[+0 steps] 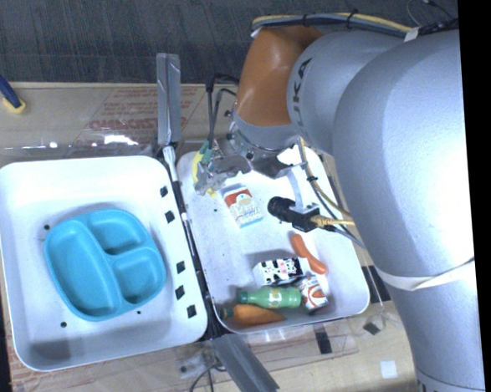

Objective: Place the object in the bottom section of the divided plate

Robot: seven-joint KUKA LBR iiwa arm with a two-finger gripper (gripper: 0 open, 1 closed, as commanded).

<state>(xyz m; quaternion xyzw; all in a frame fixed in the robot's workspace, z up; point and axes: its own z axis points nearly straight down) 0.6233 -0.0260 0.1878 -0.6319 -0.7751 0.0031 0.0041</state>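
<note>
A blue divided plate [106, 261] lies in the left bin [37, 339], with one long section on its left and two smaller ones on its right. My gripper [213, 170] is low over the far left corner of the right bin [347, 303]. It hangs above a yellow thing [196, 164] that is mostly hidden beneath it. Just in front of the gripper lies a small white and red carton [243, 205]. Nothing rests on the plate.
Near the right bin's front wall lie a black-and-white patterned box [280, 270], an orange sausage [308, 254], a green bottle [269, 297], a carrot [255, 315] and a red and white can [316, 292]. A metal divider [168, 96] stands between the bins.
</note>
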